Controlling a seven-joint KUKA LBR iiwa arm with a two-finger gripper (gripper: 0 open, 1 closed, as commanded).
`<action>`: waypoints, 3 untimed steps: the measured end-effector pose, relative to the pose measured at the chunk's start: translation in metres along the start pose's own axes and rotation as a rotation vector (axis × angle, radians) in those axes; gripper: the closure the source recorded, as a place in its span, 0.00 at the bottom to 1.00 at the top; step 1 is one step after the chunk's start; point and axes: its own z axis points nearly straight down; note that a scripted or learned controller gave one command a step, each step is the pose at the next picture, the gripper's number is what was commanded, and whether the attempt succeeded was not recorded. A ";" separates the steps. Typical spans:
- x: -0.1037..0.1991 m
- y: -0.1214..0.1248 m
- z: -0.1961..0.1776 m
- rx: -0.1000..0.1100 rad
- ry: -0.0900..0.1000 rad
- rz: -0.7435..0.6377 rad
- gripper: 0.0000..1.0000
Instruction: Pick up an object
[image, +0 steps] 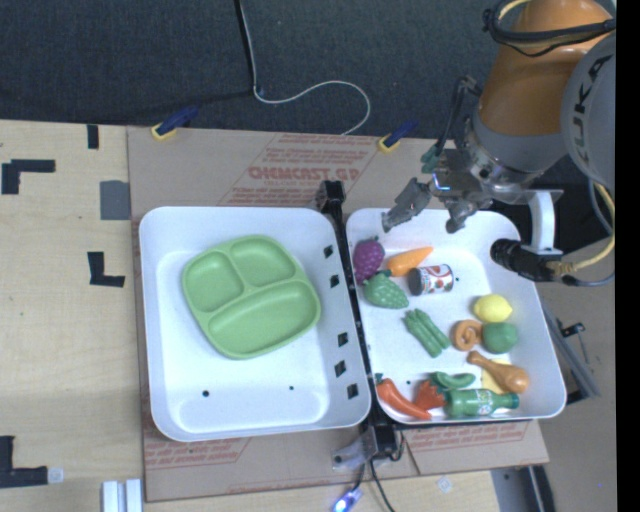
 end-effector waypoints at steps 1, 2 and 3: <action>0.055 -0.064 -0.024 0.004 -0.001 0.001 0.00; 0.052 -0.061 -0.032 0.005 -0.003 0.005 1.00; 0.052 -0.114 -0.096 -0.002 -0.002 0.006 1.00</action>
